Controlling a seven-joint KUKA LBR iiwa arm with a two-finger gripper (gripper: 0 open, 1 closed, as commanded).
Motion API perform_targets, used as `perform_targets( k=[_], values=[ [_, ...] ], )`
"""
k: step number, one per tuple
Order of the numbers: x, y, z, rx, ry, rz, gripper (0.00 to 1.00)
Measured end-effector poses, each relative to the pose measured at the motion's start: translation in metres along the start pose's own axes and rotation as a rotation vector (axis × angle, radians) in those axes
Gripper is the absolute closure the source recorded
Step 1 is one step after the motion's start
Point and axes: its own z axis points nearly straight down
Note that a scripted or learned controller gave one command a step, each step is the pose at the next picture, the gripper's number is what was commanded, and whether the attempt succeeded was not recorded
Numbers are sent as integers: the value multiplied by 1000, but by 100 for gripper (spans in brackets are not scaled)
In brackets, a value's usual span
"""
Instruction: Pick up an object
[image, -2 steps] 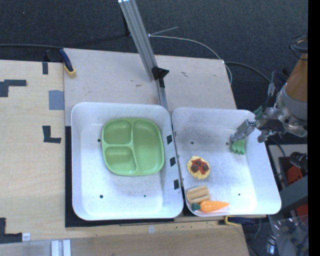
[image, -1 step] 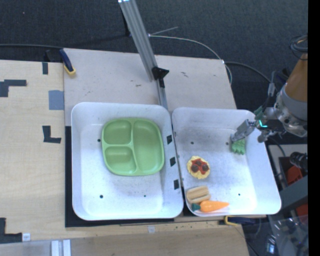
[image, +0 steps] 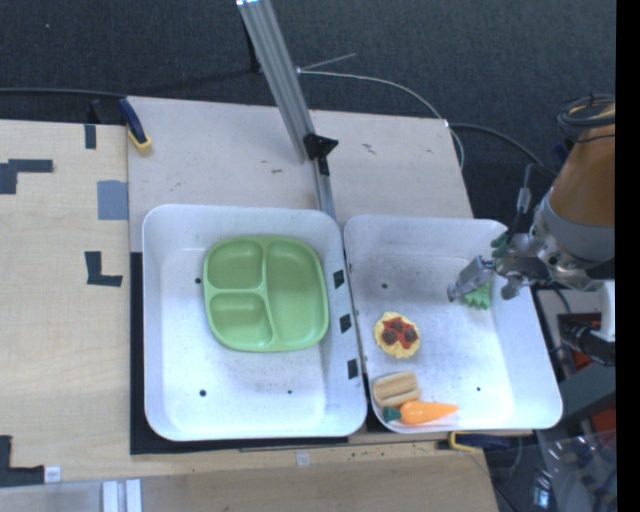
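Green toy piece sits in right bin near its right wall, right under the gripper. Gripper fingers look spread apart w/ the green piece just below them; can't tell if it's actually pinched. Toy pizza, bread roll & carrot lie toward the front. Left bin holds a green divided plate.

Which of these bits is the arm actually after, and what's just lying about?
For the job: gripper, green toy at it, pizza, carrot, bread roll.
Lying about: green plate, clamp, metal pole.
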Motion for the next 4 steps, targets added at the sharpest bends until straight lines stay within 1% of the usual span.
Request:
perform_targets(
  k=[2, 3, 4],
  values=[
    [11, 1, 127, 1, 2, -1, 0],
    [11, 2, 114, -2, 2, -2, 100],
    [8, 4, 51, -10, -1, 0, 100]
  ],
)
